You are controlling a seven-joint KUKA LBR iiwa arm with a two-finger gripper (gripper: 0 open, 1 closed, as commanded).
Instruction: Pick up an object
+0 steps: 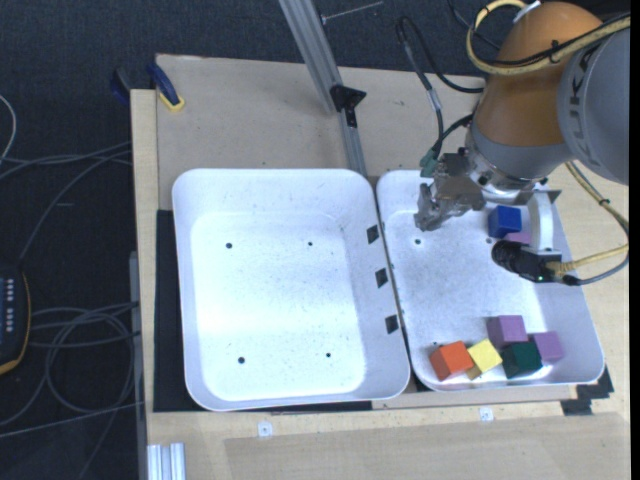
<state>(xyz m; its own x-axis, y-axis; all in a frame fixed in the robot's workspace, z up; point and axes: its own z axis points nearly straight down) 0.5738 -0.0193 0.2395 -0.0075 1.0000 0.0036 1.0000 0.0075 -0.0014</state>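
On the left of the picture sits a big white bin (270, 288) with nothing but small dark dots on its floor. Just beside it, in the middle right, is the second white bin (450, 288), and that one has the toys. Five small blocks huddle in its lower right corner, touching each other: an orange block (451, 358), a yellow block (484, 355), a dark green block (520, 359), and two purple blocks (508, 329). A blue block (507, 219) sits far from them near the top right of this bin, close under the arm.

The gripper (432, 210) hangs over the upper part of the right bin, above bare white floor. I cannot tell how wide it is open, and I see no block in it.

What could go wrong? If it goes straight down here, it may grab nothing. In the corner, the blocks are so tight that it could push them around or bump the bin wall.
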